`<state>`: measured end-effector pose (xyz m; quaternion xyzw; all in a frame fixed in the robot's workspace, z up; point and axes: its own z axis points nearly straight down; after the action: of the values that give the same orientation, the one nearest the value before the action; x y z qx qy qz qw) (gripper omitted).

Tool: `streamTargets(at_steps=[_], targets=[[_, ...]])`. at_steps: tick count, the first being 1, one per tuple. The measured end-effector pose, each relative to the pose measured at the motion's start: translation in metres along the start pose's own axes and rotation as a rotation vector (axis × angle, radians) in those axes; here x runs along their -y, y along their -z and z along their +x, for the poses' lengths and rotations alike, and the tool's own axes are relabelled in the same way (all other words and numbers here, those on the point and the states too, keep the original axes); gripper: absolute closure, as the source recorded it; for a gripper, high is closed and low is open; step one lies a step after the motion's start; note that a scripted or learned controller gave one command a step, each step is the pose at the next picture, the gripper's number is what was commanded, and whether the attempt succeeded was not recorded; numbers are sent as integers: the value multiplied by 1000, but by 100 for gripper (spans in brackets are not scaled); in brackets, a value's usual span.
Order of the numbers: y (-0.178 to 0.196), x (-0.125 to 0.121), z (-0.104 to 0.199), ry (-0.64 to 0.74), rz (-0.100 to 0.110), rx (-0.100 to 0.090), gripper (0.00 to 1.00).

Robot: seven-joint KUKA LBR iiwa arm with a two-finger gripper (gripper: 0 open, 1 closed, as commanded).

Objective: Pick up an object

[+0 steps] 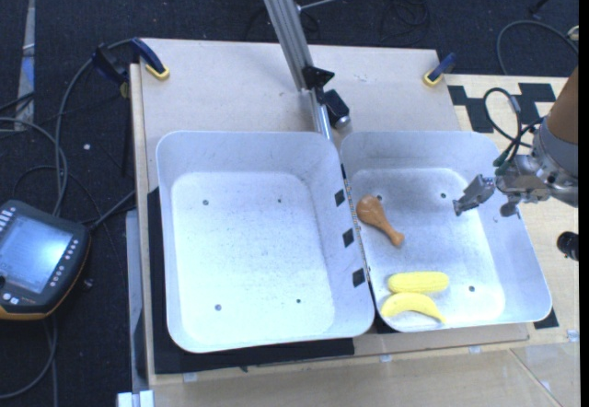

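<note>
The two-finger pincer (pixel 480 196) hovers over the right white bin (pixel 515 249), fingers parted, holding nothing. The brown drumstick-shaped toy (pixel 379 219), yellow corn cob (pixel 419 283) and yellow banana (pixel 411 306) lie ungrasped. Descent, closure and lift remain.

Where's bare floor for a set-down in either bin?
Left bin: its whole floor is bare. Right bin: bare between the drumstick and the right wall, and along the far wall. Crowded at the near edge, where corn and banana lie together. The gripper hangs over the right wall.
</note>
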<state>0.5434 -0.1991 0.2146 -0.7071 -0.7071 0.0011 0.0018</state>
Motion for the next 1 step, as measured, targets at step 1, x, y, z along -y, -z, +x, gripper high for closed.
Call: streamTargets(at_steps=[1], targets=[[-48, 1, 10, 0, 0, 0, 0]])
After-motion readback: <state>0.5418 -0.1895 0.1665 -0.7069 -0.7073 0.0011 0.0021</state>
